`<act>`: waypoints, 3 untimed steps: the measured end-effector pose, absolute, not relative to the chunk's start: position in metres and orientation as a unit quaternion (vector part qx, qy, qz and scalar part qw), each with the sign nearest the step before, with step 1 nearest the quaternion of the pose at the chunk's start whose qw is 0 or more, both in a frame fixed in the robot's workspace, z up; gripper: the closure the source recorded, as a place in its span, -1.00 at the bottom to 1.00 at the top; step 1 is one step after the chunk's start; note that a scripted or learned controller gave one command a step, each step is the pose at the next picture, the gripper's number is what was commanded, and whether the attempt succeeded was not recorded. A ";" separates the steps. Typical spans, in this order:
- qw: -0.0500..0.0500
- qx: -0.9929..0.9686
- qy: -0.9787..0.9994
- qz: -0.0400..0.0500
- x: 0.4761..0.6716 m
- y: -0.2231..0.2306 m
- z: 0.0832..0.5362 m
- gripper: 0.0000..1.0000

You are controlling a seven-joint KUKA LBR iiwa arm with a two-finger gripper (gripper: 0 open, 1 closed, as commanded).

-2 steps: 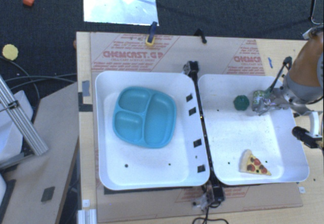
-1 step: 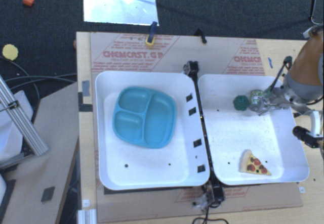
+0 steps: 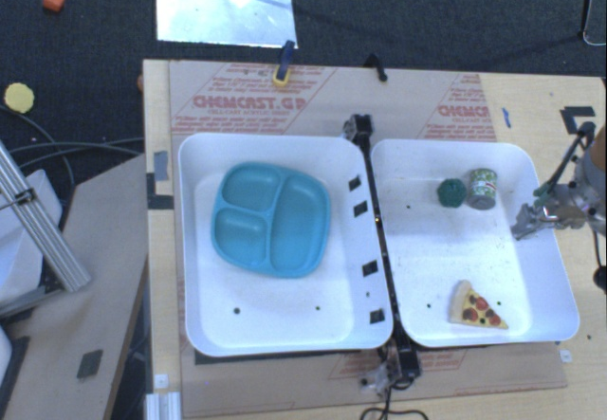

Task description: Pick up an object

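Seen from above, the hand (image 3: pixel 533 219) is found at the right rim of the right bin (image 3: pixel 427 247), hanging over the bin's edge at the end of the grey arm. Whether it is spread or pressed together cannot be told, and nothing is seen between its tips. Just to its left, a small can (image 3: pixel 483 189) is lying, with a dark green ball (image 3: pixel 451 191) touching or just beside the can on its far side from the hand. Below and to the left of the hand, a toy pizza slice (image 3: pixel 475 306) is laid flat. Well to the left, in the left bin (image 3: pixel 218 314) on the desk (image 3: pixel 237 96), a blue divided plate (image 3: pixel 271 220) is set.
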State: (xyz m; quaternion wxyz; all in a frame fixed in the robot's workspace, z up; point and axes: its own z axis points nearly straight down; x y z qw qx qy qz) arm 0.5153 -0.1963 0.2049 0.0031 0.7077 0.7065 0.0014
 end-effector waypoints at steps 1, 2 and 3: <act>0.006 0.705 0.709 0.003 0.574 -0.207 0.260 1.00; 0.001 0.704 0.710 0.001 0.657 -0.174 0.180 1.00; -0.001 0.708 0.706 -0.001 0.616 -0.205 0.134 1.00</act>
